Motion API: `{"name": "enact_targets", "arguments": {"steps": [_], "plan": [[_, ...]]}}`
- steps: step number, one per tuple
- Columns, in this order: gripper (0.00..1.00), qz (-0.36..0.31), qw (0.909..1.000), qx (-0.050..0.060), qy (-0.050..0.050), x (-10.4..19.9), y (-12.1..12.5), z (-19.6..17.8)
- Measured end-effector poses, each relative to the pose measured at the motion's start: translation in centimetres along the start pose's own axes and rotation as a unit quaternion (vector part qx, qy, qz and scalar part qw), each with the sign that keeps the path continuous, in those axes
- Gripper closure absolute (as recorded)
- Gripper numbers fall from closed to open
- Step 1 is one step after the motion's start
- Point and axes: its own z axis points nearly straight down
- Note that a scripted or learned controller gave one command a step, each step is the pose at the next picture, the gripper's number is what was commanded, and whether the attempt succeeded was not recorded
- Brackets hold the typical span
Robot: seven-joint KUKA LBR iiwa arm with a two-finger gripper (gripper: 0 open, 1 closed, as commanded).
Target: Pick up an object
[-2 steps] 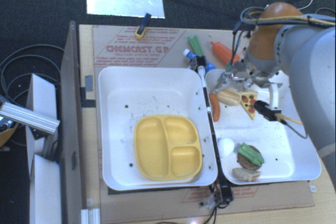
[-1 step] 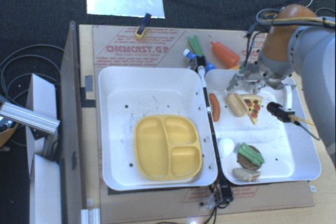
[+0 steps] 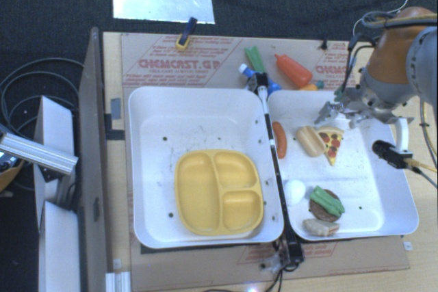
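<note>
The gripper [image 3: 332,113], fingers apparently spread with nothing between them, hovers beside the pizza slice [image 3: 332,144], likely lining up a grasp.

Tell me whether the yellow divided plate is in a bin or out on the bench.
In a bin. The yellow divided plate lies flat inside the left white bin, its three compartments facing up.

We saw the arm [image 3: 404,58] cut off by the right edge, so its base lay out of frame. We could not tell how the gripper [image 3: 337,113] stood; its tip was too small and blurred. The burger [image 3: 324,205] partly hid a pale item beneath it.
</note>
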Motion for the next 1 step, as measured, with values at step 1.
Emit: {"name": "enact_targets", "arguments": {"steps": [1], "plan": [[0.0, 0.0, 1.0, -0.003, 0.002, -1.5, -2.0, 4.46]]}}
